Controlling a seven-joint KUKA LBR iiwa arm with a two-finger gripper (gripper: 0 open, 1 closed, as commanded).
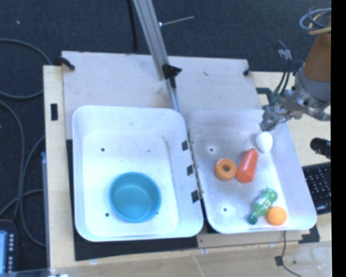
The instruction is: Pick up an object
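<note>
From above, the gripper [271,119] hangs over the far right corner of the right bin [216,126]; whether its jaws are apart or together cannot be told, and nothing shows between them. Just near of it lies one white egg-shaped object [264,141]. The right bin also holds one orange ring [225,169], one red-orange cone-shaped piece [248,165], one green bottle [261,205] and one orange ball [277,215] touching it. The left bin [86,126] holds one blue bowl [135,197] near its front

Arm [318,68] cut off at right edge; gripper [271,119] fingertips too blurred to read; keyboard [317,186] clipped at right.
</note>
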